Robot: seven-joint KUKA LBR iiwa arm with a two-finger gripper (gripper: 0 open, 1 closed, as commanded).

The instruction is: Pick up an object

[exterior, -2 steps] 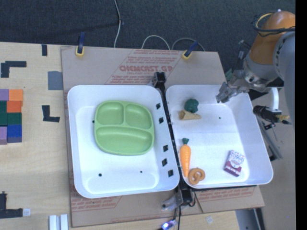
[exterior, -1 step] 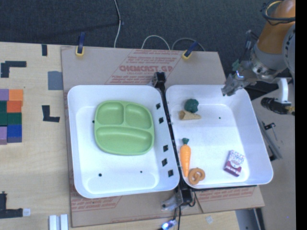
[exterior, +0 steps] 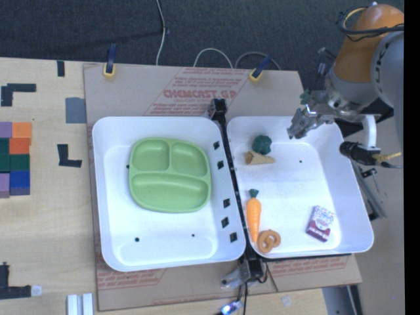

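**Jaws over right bin's far edge, nothing held, pick not started**

Jaws (exterior: 296, 128) sit at the far edge of the right bin (exterior: 341, 176), above the white floor, pointing down-left. Can't tell if they're released or clenched: too small and dark against the wrist. Nothing visible between them.

Nearest candidates, just left of the jaws and slightly closer to camera: a dark green ball (exterior: 262, 142) touching a tan wedge (exterior: 260, 157) below it. Both look like small toy food, so my guess is light, rigid plastic.
- Ball: rounded and probably slick, and it may roll out of a pinch. Grab across the widest part, centred.
- Wedge: low and flat, with sloped faces that could squirt out. Pinch across the two long sides, low down.
- They touch each other, so going for one likely nudges the other.

Further out, near the divider at the bin's near side: a carrot (exterior: 253, 212) lying lengthwise, its tip touching a pretzel (exterior: 268, 240). Carrot looks like the easiest pick: long and stiff, so close across its narrow width mid-body. Pretzel is flat with holes, thin to grip.

Near right corner: a small packet (exterior: 319, 223), well apart from everything. Looks flat, possibly soft or crinkly, hard to get under.

Left bin (exterior: 111, 176) holds a green plate (exterior: 170, 175) with compartments: wide, shallow, only graspable at the rim. Poor choice.

Both bins sit on cardboard on the bench (exterior: 39, 241).
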